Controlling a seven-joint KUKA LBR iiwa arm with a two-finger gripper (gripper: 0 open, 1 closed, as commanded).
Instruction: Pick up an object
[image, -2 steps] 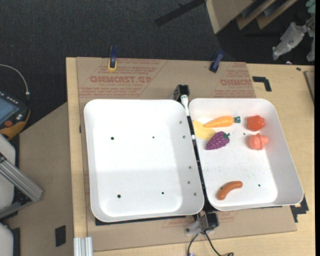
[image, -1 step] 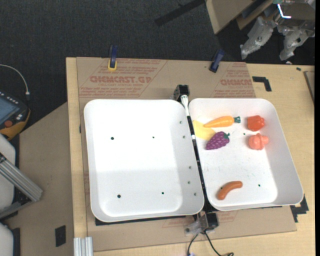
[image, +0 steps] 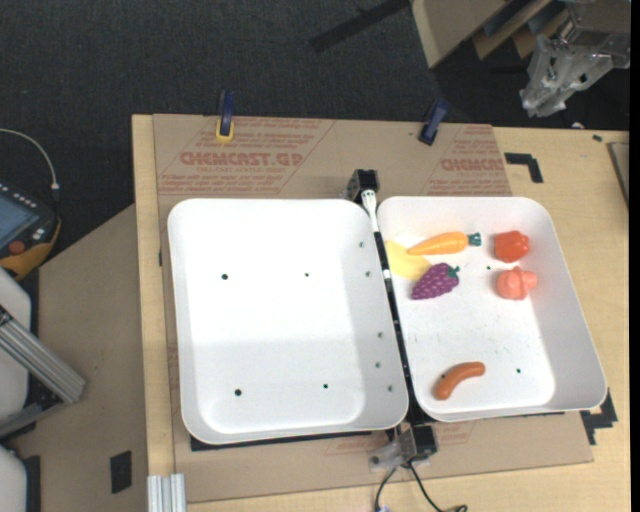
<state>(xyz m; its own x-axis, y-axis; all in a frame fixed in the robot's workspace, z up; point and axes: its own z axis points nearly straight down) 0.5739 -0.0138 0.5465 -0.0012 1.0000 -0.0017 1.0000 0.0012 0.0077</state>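
R bin (image: 560, 330) holds carrot (image: 438, 242) at back, grapes (image: 435, 282) just in front, sausage (image: 459, 379) near front edge; L bin (image: 200, 300) beside it.

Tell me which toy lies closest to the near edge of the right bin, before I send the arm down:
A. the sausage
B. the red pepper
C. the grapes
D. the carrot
A. The sausage lies alone near the right bin's near edge, while the carrot, grapes and red pepper sit together toward the far end.
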